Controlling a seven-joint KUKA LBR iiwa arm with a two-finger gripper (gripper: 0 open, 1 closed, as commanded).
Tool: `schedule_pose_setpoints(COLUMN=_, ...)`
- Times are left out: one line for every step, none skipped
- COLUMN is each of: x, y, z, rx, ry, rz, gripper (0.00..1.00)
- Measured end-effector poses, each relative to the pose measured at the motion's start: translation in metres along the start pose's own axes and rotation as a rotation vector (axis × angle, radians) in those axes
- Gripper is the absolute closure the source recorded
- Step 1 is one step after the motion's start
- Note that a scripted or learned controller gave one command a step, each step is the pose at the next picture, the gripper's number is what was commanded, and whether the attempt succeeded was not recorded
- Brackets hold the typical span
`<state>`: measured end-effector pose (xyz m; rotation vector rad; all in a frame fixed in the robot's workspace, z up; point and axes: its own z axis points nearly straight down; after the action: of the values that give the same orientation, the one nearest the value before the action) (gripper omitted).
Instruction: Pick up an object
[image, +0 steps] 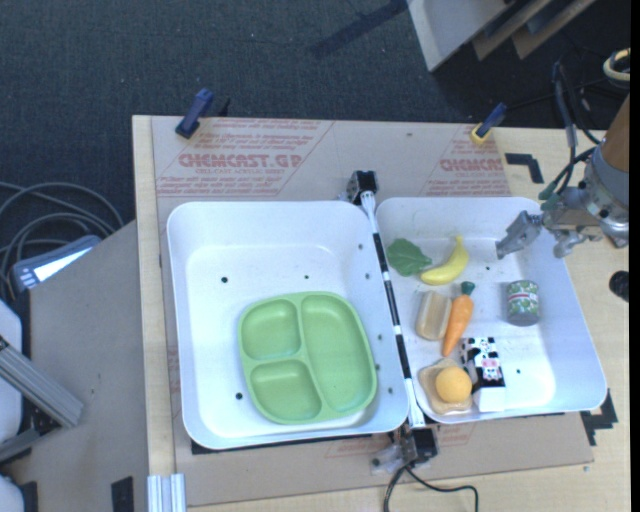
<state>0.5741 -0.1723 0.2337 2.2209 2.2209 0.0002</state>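
Observation:
The right bin (570, 360) holds several objects. A yellow banana (447, 265) lies beside a green leafy piece (407, 257). An orange carrot (457, 318) lies next to a pale beige block (432, 314). A green can (521, 301) stands toward the right. A black-and-white cow toy (484, 358) and an orange fruit (453, 384) sit near the front. My gripper (540, 238) hangs over the bin's back right part, above and behind the can. It is open with nothing between its fingers.
The left bin (200, 300) carries a green divided plate (305, 355). A black clip (362, 184) joins the bins at the back and another (418, 442) at the front. Blue (193, 113) and yellow (488, 122) clamps hold the board's far corners.

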Motion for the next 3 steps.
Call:
schedule_pose_setpoints(x=0.052, y=0.005, z=0.133, rx=0.004, ry=0.002, rz=-0.001, gripper=0.0)
schedule_pose_setpoints(x=0.072, y=-0.03, z=0.15, rx=0.003, ry=0.002, rz=0.001, gripper=0.0)
schedule_pose_setpoints(x=0.078, y=-0.04, z=0.149, rx=0.003, ry=0.002, rz=0.001, gripper=0.0)
